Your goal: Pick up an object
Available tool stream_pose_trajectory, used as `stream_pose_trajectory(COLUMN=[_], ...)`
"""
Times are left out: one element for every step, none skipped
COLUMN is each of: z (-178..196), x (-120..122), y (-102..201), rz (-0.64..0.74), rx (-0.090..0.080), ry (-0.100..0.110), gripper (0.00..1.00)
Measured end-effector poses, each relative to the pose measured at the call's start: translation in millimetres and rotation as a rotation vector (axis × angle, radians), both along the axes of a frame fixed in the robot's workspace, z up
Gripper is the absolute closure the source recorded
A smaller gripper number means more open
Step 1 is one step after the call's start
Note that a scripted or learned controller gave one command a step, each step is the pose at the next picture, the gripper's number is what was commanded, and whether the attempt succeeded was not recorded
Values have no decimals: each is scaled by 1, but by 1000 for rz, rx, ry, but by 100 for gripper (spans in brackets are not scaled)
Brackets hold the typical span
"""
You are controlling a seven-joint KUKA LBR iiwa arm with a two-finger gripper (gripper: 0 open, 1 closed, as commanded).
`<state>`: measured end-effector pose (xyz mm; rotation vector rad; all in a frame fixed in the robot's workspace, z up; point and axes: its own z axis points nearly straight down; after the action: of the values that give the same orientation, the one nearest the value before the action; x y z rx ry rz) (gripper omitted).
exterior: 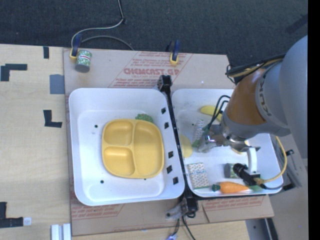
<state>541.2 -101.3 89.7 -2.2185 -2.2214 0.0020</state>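
- The gripper was low in the right bin, in the half nearer the dividing wall, with the grey arm reaching in from the right above it.
- How the claw stood (wide, narrow, or closed on something) could not be told from this slanted view, and nothing could be seen held in it.
- A pale yellow piece lay just beside the gripper, on the side toward the divider; whether the two touched was unclear.
- A yellow curved thing lay near the far wall of the same bin, apart from the gripper.
- A small patterned packet lay flat toward the near wall, below the gripper in the view.
- An orange carrot with a green end lay along the near wall, to the right of the packet.
- The left bin held a yellow divided plate near its middle, right side up.
- A green thing showed at the plate's far edge, partly hidden by it.
- Both bins sat on a brown cardboard sheet, and a small can stood at its far left corner, well apart from the bins.
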Motion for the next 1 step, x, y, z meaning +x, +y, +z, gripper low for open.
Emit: stream_pose_trajectory(z=[-2], x=[-26], y=[6], rz=[-1], rx=[-3], ry=[-12], gripper=[100])
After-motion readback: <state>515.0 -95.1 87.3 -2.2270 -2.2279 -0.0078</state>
